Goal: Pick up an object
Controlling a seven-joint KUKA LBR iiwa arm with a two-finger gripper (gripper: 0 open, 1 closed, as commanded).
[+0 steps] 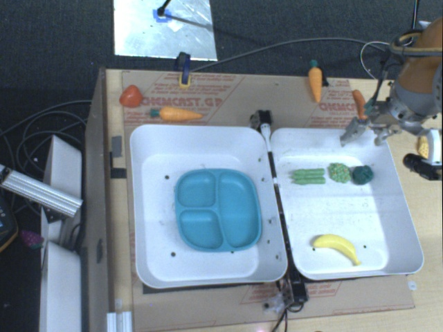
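So the arm is hanging over the far right corner of the right bin [408, 254], with the gripper [367, 133] up near the back rim. The jaws are standing apart, two prongs splayed out, nothing between them.

The pickable stuff is all sitting in that right bin: a green bean bundle [308, 176], a light green broccoli-looking piece [339, 172] touching a dark teal lump [362, 175], and a banana [337, 247] down toward the front, well apart from the rest. The left bin [149, 144] is holding a blue divided plate [217, 209].

What I'm worrying about:

- The broccoli piece and the teal lump are touching, so coming down there could catch both, or pinch one and flick the other away.
- The gripper is sitting close to the back rim, so a straight drop from here is probably closing on bare bin floor or clipping the wall.
- The banana is curved and lying flat, so if the jaws aren't lining up across its narrow side it's likely squirting out.
- The bean bundle is low and flat, easy to just scrape over.

There's also a carrot [315, 83] and another carrot [180, 114] out on the bench [228, 92] behind the bins, probably not worth chasing.
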